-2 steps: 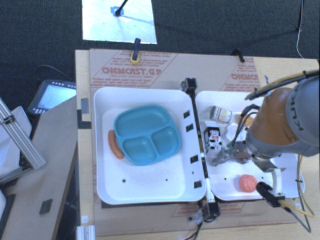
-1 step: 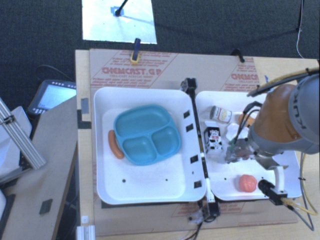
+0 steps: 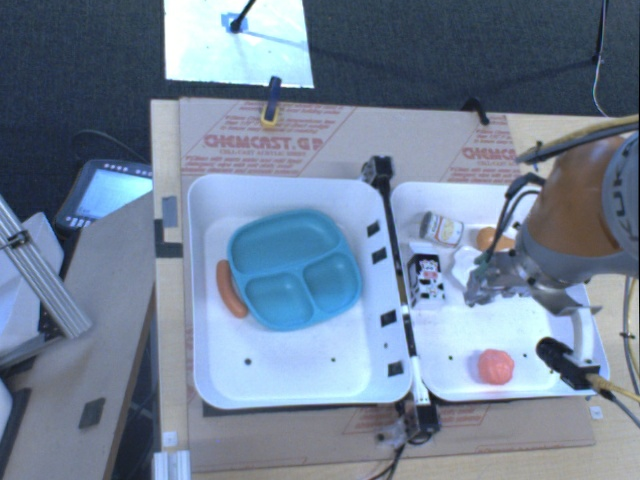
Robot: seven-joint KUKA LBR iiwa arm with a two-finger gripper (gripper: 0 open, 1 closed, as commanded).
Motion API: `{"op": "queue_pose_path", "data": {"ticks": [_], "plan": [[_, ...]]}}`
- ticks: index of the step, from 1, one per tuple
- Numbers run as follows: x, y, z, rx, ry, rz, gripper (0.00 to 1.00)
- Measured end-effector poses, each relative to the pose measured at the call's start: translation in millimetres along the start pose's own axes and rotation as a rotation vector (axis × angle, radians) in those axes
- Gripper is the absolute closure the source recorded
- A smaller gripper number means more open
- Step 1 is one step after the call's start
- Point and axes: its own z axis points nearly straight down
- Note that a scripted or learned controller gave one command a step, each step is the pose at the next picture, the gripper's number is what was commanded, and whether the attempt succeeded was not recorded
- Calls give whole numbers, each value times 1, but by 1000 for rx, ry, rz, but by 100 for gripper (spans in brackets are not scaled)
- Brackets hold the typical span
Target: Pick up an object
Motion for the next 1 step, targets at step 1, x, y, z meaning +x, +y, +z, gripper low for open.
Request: {"op": "queue_pose_path", "data": {"ticks": [1], "plan": [[1, 8, -63, -2, 0, -1, 100]]}}
